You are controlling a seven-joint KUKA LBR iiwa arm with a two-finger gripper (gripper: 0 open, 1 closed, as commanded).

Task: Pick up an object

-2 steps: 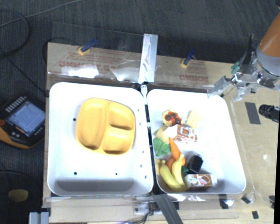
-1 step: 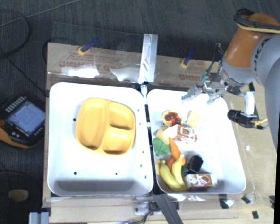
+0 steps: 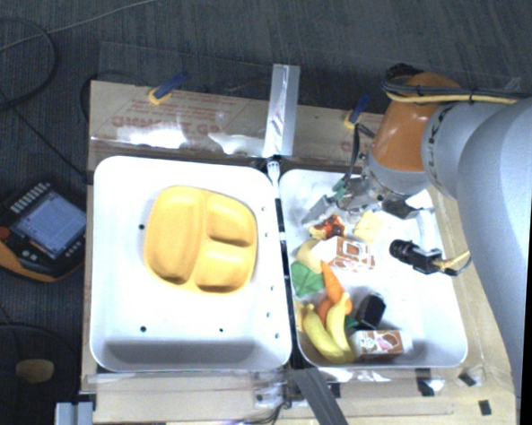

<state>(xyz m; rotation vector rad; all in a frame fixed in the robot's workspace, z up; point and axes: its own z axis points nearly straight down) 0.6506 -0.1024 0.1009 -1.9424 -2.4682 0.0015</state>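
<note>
Camera view from above the bench gives me the grey arm coming in from the right, its orange band over the far end of the right-hand shallow white bin. The gripper is down at that bin's far left corner, close to the wall it shares with the left-hand shallow white bin. From here I cannot tell how wide it stands, or whether it has anything in it. Every loose thing I could pick lies in the right-hand bin. Just on the near side of the gripper is a small red and orange toy, too small for me to name, with a pale cream block beside it to the right. Nearer me come a small white and brown carton and a pale yellow rounded fruit by the left wall, then a green leafy piece and an orange carrot touching each other. At the near end a bunch of yellow bananas lies along the left wall, with a black round cap-like object and a brown rectangular carton just beside it. The left-hand bin holds a yellow moulded plastic tray with three compartments, lying flat near its middle. On the floor well to the left sits an orange and black handheld controller with a screen.
</note>
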